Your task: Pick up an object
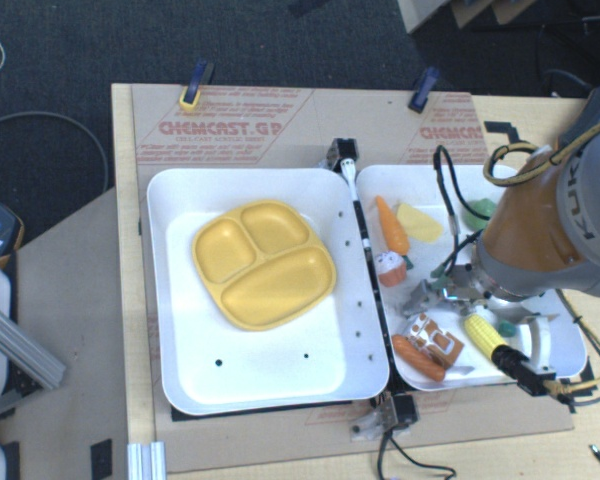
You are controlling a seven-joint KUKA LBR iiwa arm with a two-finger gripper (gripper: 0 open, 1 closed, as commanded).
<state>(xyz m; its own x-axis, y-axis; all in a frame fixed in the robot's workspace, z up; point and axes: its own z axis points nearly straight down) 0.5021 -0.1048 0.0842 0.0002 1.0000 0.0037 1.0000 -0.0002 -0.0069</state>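
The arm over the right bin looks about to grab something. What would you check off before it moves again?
1. Gripper is over the right bin, where the loose items lie: ok.
2. Something already held: cannot tell; the wrist hides that part.
3. A target close by: ok; the brown and white packet lies just below the gripper.
4. Room around that target: not ok; the packet touches an orange piece, and the yellow-handled tool lies close beside it.
5. Carrot and pale yellow piece lie apart from the arm: ok.
6. Left bin holds a yellow divided plate, away from the arm: ok.
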